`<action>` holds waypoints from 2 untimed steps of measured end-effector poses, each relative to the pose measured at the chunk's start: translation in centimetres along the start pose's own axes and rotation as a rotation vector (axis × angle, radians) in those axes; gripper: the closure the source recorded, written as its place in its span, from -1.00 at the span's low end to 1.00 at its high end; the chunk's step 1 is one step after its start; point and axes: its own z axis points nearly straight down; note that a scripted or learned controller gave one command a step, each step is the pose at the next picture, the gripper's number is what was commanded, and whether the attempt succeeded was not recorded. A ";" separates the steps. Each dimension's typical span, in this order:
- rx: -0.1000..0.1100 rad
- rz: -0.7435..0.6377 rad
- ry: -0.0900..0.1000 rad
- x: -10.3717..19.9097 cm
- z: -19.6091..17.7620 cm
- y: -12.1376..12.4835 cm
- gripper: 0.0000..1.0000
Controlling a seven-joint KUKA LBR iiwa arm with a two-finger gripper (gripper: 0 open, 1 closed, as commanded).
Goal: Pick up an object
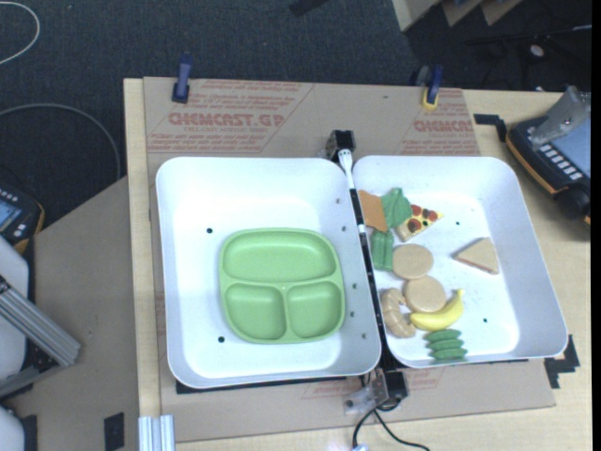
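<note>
Left bin (188,252): a shallow white tray with rounded corners, its right rim running alongside the right bin's left rim down the middle of the bench.
Green plate (281,285): a light green divided plate with one long compartment above and two smaller ones below; it lies flat, low and right of centre in the left bin, with bare white floor wide open to its left and above it.
Centre seam: a thin dark strip lies along the line where the two rims meet, with a small black fitting at its top end.
Right bin (512,252): same white tray; its contents crowd the left half, close against the left rim, while the right half of the floor is mostly open.
Upper left group: an orange piece (373,211), a green leafy piece (395,209) and a toy pizza slice (419,221) sit touching or just beside one another.
Middle: two tan round discs (412,260) (425,294) lie one below the other, beside a green pod (382,250) at the rim.
Lower group: a yellow banana (439,316) touches the lower disc, with a tan lumpy piece (395,314) to its left and a ridged green piece (445,345) below, near the bottom rim.
Tan wedge (479,256): lies alone, well apart from the others, with open floor on every side.
Jaws: whether open or closed cannot be told.
</note>
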 end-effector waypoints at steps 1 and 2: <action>0.040 0.005 0.008 2.3 19.2 -4.7 -1.00; 0.036 0.007 0.007 1.2 37.8 -5.6 -1.00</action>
